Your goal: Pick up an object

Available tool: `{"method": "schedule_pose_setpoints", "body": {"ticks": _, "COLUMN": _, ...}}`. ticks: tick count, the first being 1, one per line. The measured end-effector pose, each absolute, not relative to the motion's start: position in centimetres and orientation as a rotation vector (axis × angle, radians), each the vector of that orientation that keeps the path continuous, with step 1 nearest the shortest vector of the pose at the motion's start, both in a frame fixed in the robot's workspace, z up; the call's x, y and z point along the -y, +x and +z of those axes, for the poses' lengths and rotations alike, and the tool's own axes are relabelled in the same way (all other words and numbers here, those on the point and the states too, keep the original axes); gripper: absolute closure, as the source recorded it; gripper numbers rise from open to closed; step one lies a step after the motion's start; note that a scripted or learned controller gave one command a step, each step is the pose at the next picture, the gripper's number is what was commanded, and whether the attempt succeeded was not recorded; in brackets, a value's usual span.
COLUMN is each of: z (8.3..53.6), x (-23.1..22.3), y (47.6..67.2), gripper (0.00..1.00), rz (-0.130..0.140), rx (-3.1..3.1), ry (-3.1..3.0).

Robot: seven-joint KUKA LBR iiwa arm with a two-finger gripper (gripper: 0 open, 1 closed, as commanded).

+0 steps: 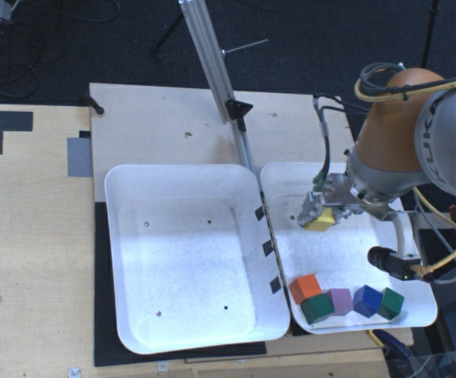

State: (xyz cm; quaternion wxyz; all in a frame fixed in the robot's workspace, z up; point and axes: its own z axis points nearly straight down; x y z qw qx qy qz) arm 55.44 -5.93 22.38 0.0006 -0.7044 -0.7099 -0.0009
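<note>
My gripper (316,213) hangs over the upper middle of the right bin (346,176), reaching in from the right. A small yellow block (320,222) sits between its fingers, lifted off the bin floor, so the gripper is shut on it. Along the bin's near edge lies a row of blocks: an orange one (305,287), a dark green one (317,309), a purple one (340,300), a blue one (367,300) and a green one (391,302).
The left bin (125,211) lies beside the right one, with black clips (265,246) on the shared rim. A slanted aluminium pole (212,61) rises behind the bins. Cables and a black fitting (391,261) hang at the arm's right.
</note>
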Motion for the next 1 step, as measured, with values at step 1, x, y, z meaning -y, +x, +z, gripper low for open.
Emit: {"method": "schedule_pose_setpoints", "body": {"ticks": 1, "z": 18.75, "x": -2.04, "y": 52.73, "gripper": 1.0, "rz": 0.007, "rx": 2.221, "ry": -2.208}}
